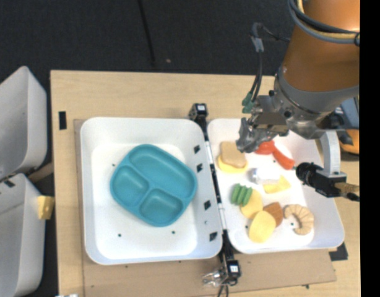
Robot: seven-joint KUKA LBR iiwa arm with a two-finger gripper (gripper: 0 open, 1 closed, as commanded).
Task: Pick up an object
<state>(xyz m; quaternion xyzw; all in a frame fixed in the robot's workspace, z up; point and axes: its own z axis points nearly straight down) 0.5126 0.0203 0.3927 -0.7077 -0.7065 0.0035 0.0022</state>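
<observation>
My gripper (250,140) hangs low over the back of the right bin (329,228), beneath the grey and orange arm (317,48). It sits just above a tan bread slice (231,157) and beside an orange carrot piece (280,156), whose left end it hides. Nearer the front lie a small pale object (254,176), a yellow cheese wedge (276,185), a green ridged piece (241,194), two yellow rounded pieces (252,203) (262,226), a brown piece (274,210) and a curled tan pretzel-like piece (299,219).
The left bin (97,234) holds a blue divided plate (154,184). A black fixture (320,179) juts over the right bin's right side. Clamps (198,111) (230,268) stand at both ends of the ridge between the bins. White blocks (13,122) stand left of the bench.
</observation>
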